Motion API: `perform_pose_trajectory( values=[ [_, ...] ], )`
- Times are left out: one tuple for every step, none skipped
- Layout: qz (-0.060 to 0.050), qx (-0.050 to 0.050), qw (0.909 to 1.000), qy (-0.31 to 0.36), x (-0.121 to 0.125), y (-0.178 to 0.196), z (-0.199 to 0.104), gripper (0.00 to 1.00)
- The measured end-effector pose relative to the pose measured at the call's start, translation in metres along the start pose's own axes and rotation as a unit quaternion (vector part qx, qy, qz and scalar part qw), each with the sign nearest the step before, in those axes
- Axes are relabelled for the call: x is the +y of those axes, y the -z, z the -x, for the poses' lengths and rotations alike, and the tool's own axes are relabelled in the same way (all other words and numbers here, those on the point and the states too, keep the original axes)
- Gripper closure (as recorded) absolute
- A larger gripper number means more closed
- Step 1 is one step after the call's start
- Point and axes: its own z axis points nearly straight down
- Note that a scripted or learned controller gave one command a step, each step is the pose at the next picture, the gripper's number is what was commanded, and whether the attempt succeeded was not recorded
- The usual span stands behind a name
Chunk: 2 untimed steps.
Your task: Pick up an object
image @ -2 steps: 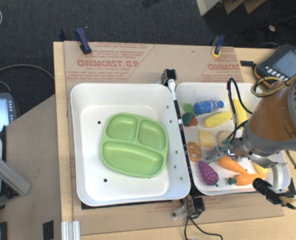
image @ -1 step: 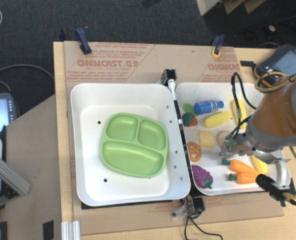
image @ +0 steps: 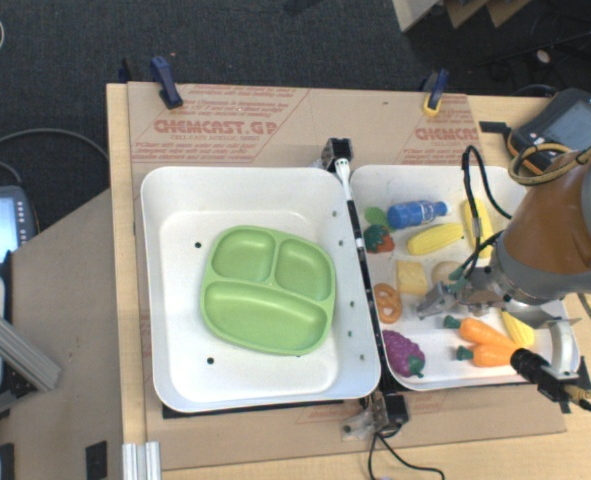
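My gripper [image: 443, 296] hangs low in the right bin [image: 375, 183], among the toy foods. Just left of it lie a pale yellow cheese block [image: 412, 276] and an orange pretzel ring [image: 387, 303]. Two orange carrots [image: 485, 343] lie just to its right, partly under the arm. A purple grape bunch [image: 405, 353] rests at the bin's front. Farther back are a yellow corn cob [image: 435, 238], a blue bottle [image: 415, 213], a red and green piece [image: 376, 236] and a yellow banana [image: 474, 223]. I see nothing clearly held.
The left bin [image: 165, 268] holds a green divided plate [image: 268, 290]. A black rail [image: 360, 258] separates the bins. The grey arm with its orange band [image: 550, 233] covers the right bin's right side. Cables [image: 475, 188] arch over the bin's back.
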Motion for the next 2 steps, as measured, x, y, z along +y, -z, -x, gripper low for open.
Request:
perform_pose_trajectory(
  values=[
    [0.001, -0.001, 1.0000, 0.002, 0.064, -0.020, 0.005, 0.00],
    [0.001, 0.000, 1.0000, 0.003, 0.099, -0.019, -0.031, 0.00]
  ],
)
